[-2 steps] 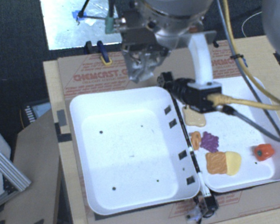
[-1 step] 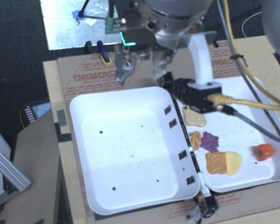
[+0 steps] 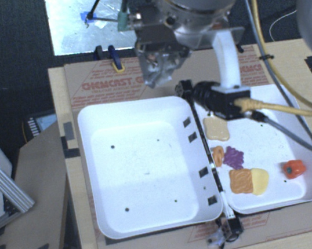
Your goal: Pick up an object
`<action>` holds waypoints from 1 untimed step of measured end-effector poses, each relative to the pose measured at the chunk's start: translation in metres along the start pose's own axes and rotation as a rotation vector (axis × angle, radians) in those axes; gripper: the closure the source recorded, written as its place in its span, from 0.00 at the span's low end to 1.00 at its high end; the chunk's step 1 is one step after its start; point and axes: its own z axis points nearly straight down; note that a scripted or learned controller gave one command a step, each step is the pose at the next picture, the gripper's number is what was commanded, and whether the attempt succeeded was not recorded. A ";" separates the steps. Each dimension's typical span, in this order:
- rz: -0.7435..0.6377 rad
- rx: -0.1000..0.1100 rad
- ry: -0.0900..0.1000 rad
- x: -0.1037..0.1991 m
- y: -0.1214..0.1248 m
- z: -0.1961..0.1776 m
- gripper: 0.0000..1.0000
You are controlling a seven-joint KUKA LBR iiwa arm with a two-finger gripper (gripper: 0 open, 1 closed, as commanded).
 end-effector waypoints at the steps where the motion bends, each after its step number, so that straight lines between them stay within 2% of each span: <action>1: -0.001 0.001 0.000 0.000 0.000 0.000 0.00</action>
